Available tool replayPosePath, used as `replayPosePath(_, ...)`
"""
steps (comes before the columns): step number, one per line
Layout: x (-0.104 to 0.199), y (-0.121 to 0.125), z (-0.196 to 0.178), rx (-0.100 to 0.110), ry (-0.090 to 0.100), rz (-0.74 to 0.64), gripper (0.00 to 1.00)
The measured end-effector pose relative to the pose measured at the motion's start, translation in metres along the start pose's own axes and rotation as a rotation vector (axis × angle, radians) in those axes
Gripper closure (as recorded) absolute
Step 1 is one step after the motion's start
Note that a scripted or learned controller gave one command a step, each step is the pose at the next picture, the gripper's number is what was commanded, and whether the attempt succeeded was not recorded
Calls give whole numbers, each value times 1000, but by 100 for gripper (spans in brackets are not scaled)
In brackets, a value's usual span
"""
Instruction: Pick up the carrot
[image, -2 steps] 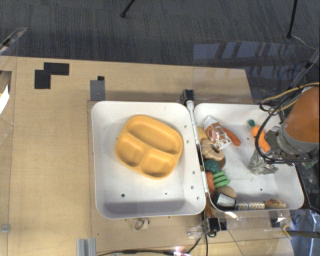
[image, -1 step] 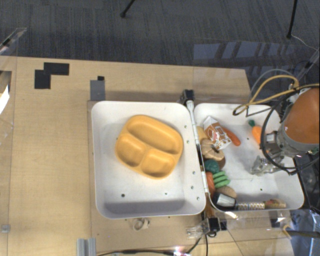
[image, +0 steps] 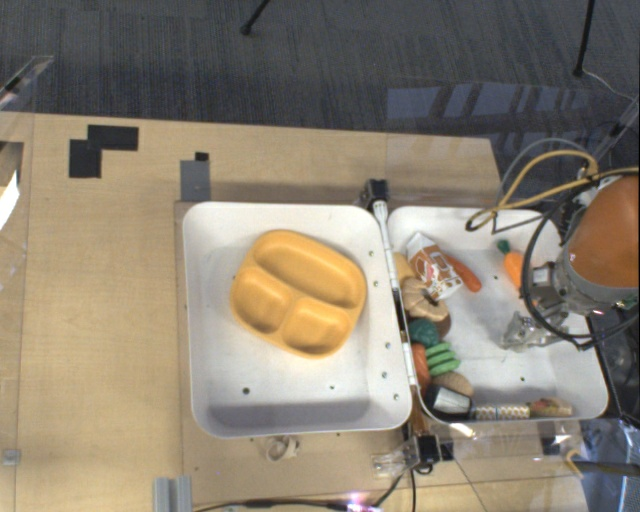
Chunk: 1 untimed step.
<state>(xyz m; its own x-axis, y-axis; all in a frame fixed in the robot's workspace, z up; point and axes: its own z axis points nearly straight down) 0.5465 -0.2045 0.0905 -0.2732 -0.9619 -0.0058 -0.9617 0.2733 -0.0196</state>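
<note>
The carrot (image: 511, 267) is a small orange piece with a green tip, lying in the right bin (image: 590, 405) near its far right side. It is partly behind the arm's black cables. My gripper (image: 525, 331) points down over the bin floor, a short way nearer the front than the carrot and apart from it. Nothing shows in the gripper. The arm's orange band (image: 608, 238) hangs above it at the right.
Toy food is heaped along the right bin's left wall: a red-orange piece (image: 466, 275), a printed packet (image: 433, 270), green and brown pieces (image: 437, 356). A patterned stick (image: 501, 412) lies along the front wall. The left bin (image: 205, 310) holds a yellow divided plate (image: 298, 290).
</note>
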Motion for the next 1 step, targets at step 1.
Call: replayPosePath(1, 15, 50, -2, 2, 2, -159, 0)
